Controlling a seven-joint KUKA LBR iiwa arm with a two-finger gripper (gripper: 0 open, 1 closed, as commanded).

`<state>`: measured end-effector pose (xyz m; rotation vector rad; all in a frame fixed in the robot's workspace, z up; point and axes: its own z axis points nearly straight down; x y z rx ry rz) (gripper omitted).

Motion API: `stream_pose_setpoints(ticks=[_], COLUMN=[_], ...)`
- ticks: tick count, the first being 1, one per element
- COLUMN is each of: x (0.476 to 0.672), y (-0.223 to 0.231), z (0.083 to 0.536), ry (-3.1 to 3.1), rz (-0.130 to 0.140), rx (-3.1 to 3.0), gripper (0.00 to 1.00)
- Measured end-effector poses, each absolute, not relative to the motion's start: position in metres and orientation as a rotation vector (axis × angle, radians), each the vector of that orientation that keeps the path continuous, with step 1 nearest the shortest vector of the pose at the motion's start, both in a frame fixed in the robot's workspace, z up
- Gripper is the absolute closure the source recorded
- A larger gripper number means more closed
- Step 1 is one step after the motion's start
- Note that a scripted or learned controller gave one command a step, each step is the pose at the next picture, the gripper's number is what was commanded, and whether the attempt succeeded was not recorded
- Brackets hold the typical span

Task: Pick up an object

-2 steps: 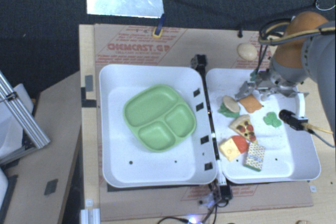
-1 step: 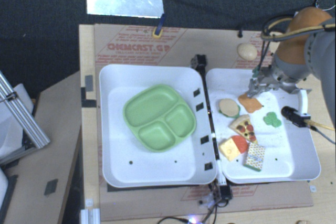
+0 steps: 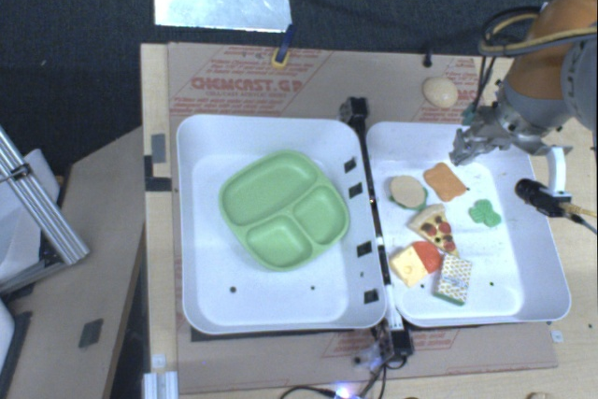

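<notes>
- Overhead, two shallow white bins sit side by side on the bench: the left bin (image 3: 201, 294) and the right bin (image 3: 537, 280).
- A green divided plate (image 3: 283, 208) with three compartments lies tilted in the left bin, near its middle.
- The arm (image 3: 551, 61), grey with an orange band, reaches in from the right, and its gripper (image 3: 464, 150) hangs over the upper part of the right bin; whether it is parted or closed cannot be told, and nothing shows between its tips.
- Below the gripper lies an orange cracker-like piece (image 3: 445, 181), with a round tan cookie (image 3: 407, 192) just beside it toward the left.
- A pizza slice (image 3: 433, 226) lies under those two, and a green clover-shaped piece (image 3: 484, 213) sits apart toward the right.
- Nearer the front edge are a yellow and red wedge (image 3: 413, 263) and a speckled rectangular packet (image 3: 455, 279), close together.
- A pale egg-shaped object (image 3: 440, 92) rests on the cardboard beyond the right bin.
</notes>
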<state>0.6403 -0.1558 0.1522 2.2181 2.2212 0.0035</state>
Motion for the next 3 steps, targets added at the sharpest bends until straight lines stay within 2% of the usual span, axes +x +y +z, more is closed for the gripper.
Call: stream_pose_setpoints(ticks=[1,2,3], x=[0.637,0.638,0.63], y=[-0.149,-0.149,-0.092], z=[0.2,0.226,0.217], ry=[2.223,2.225,2.231], rz=[0.006,0.004,0.002], rx=[2.212,2.214,2.212], gripper=[1.0,1.0,1.0])
